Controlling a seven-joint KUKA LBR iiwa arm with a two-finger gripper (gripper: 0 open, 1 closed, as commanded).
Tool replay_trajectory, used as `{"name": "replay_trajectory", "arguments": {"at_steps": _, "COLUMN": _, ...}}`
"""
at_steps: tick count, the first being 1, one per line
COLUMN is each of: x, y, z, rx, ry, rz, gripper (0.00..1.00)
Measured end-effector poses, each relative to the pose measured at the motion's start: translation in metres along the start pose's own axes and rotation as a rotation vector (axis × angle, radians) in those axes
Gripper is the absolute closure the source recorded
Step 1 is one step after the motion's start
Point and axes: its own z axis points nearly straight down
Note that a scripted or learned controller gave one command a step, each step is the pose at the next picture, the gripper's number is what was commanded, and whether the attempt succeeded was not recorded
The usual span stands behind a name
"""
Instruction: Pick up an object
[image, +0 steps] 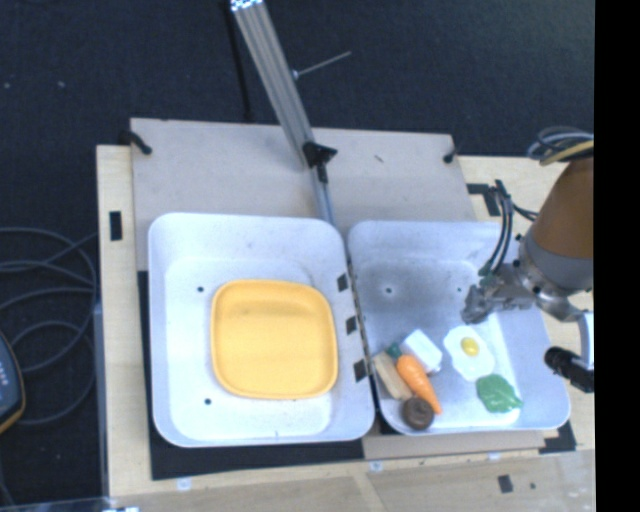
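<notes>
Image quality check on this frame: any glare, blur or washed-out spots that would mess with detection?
Camera view: even overhead light, soft overall. The white bins run near overexposed, so the white block and fried egg blend into the floor. The yellow plate, carrot and green piece stand out. The gripper is blurry, small.

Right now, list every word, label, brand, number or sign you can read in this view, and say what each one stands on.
None can be read.
The square yellow plastic plate, the two shallow white bins, the toy fried egg and the toy orange carrot carry no visible print.
</notes>
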Motion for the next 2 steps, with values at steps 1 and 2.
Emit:
{"name": "replay_trajectory", "arguments": {"at_steps": 1, "x": -0.007, "y": 0.009, "z": -0.050, "rx": -0.001, "ry": -0.001, "rz": 0.001, "gripper": 1.00}}
{"name": "replay_trajectory", "arguments": {"at_steps": 2, "x": -0.007, "y": 0.009, "z": -0.072, "rx": 0.002, "ry": 0.000, "rz": 0.000, "gripper": 1.00}}
